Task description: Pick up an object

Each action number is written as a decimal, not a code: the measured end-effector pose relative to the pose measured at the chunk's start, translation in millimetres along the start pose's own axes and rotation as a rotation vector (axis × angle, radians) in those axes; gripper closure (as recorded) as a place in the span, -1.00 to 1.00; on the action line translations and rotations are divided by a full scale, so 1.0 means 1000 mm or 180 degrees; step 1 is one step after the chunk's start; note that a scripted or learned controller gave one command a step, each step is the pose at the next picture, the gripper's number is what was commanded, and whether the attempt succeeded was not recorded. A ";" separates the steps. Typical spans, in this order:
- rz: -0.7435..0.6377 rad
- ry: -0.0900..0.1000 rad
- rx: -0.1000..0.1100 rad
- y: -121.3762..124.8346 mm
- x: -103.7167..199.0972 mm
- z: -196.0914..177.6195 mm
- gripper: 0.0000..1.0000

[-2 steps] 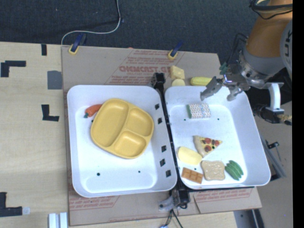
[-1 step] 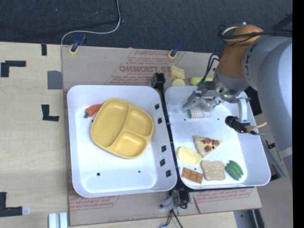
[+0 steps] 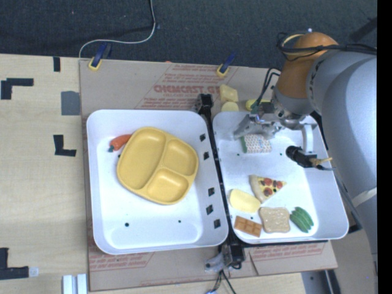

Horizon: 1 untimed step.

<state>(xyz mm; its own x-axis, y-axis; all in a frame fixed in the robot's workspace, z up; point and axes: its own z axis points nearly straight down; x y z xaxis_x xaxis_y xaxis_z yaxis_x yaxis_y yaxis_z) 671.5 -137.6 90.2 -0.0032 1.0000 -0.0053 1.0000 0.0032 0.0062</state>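
Grey and orange, the arm reaches into the right bin (image 3: 324, 222), its claw (image 3: 257, 129) low at the bin's far end, just above a small checked green-and-white object (image 3: 255, 144); whether it is apart or together I cannot tell. Nearer lie a pizza slice (image 3: 267, 186), toast (image 3: 274, 219) and a waffle (image 3: 248, 226). A yellow divided plate (image 3: 158, 164) sits in the left bin (image 3: 101, 216).

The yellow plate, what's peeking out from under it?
An orange carrot-like toy sticks out at the upper left edge of the yellow plate. The plate seems to cover its other end, so its full length is hidden.
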 end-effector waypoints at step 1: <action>-0.0007 -0.0006 -0.0040 0.003 0.000 -0.015 1.00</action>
<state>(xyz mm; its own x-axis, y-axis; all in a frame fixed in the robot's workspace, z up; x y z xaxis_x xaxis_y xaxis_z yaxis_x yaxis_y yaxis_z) 674.4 -137.0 104.9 -0.0055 1.0000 -0.0072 0.9998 0.0056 0.0189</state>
